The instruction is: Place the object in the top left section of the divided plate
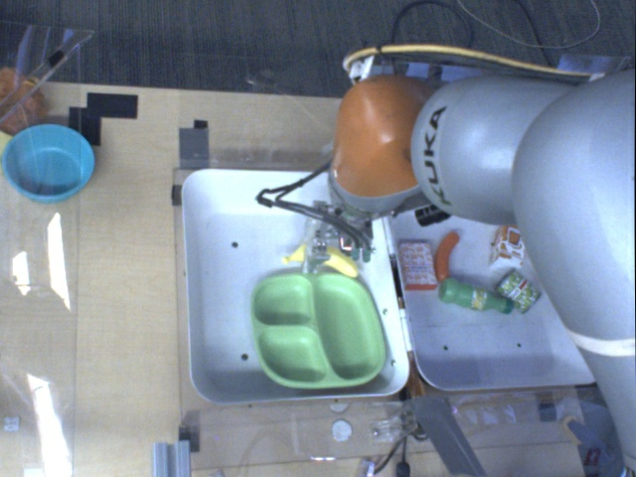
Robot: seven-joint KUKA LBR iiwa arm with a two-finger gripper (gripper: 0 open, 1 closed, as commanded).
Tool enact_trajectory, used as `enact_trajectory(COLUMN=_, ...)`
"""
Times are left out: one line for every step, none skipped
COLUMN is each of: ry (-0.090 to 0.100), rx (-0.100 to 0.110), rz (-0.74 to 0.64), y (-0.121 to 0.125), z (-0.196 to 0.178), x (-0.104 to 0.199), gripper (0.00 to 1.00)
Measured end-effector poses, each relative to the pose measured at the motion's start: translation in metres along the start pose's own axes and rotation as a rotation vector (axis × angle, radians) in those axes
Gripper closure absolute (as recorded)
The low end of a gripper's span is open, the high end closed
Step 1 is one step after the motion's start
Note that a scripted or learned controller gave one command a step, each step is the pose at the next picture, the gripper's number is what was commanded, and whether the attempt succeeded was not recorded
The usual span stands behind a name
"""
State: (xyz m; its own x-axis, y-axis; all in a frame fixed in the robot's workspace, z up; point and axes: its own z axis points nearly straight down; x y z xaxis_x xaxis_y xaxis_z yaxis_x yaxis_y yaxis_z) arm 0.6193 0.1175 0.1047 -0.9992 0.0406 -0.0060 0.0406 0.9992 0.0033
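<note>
Below, a pale wooden bench (109, 296) carries 2 white bins; dark carpet lies beyond its far edge, and a blue bowl (48, 162) sits near the far left corner. A green divided plate (318, 328) lies in the left bin (214, 296). At the plate's far rim, a yellow banana (341, 264) lies crosswise under the gripper (323, 246); its grip cannot be told.
</note>
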Motion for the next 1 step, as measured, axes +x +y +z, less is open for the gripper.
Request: enact_trajectory(ry=-0.007, rx=-0.001, rz=0.001, y=-0.0003, z=-0.0019, x=-0.0018, gripper=0.00)
